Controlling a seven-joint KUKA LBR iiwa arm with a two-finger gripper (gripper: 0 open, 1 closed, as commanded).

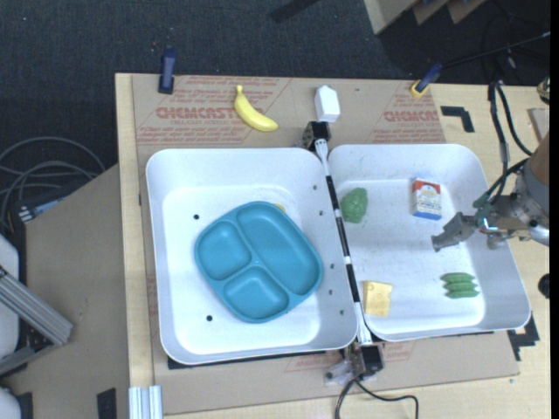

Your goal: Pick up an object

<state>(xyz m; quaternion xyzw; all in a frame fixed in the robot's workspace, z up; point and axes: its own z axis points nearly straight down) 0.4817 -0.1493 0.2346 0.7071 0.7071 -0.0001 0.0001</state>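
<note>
Camera view: two shallow white bins are seen from above, side by side on a cardboard-covered bench. The left bin (166,182) is occupied by a blue divided tray (256,260) with three compartments, lying flat near the middle. Above that bin, on the cardboard, a yellow banana (252,112) is laid. Between the bins, a dark divider strip is seen running from top to bottom. In the right bin (393,160), a round green object (354,205) is placed near the left wall, and a yellow square piece (377,298) lies near the front left corner. A small red, white and blue box (427,199) is set toward the back. A green bumpy object (459,285) lies near the front right. The gripper (447,236) is reached in from the right edge, positioned between the box and the green bumpy object, touching neither. Nothing is seen between its fingers, and whether they are spread or closed cannot be told.
</note>
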